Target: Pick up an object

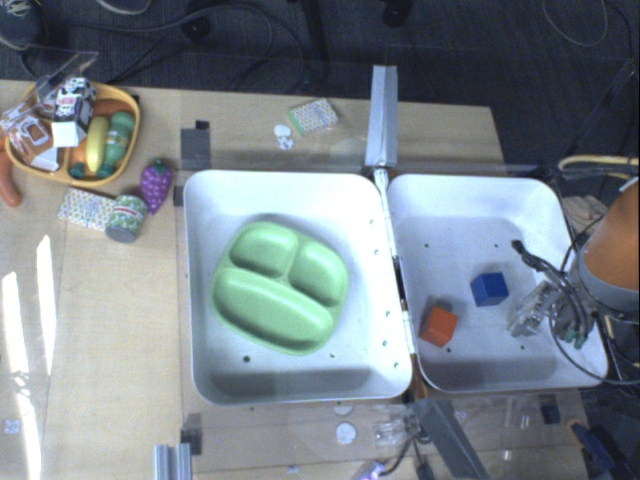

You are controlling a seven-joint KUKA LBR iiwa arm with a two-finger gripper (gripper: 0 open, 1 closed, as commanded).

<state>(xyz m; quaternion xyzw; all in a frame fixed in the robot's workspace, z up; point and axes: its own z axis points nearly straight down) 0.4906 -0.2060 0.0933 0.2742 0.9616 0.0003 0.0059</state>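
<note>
A small blue cube [489, 288] lies in the right bin [470, 203], near its middle. An orange block [438, 325] sits lower left of it, close to the bin's front wall. My gripper [530, 314] hangs low over the right bin's right side, just right of the blue cube and apart from it. Nothing shows held in it. The arm's orange band [610, 251] is at the view's right edge.
The left bin [205, 268] holds a green divided plate [281, 286]. On the bench at far left stand a yellow bowl of toy food [75, 138], a purple grape toy [154, 183] and a small can [126, 217]. A metal post [382, 118] rises between the bins.
</note>
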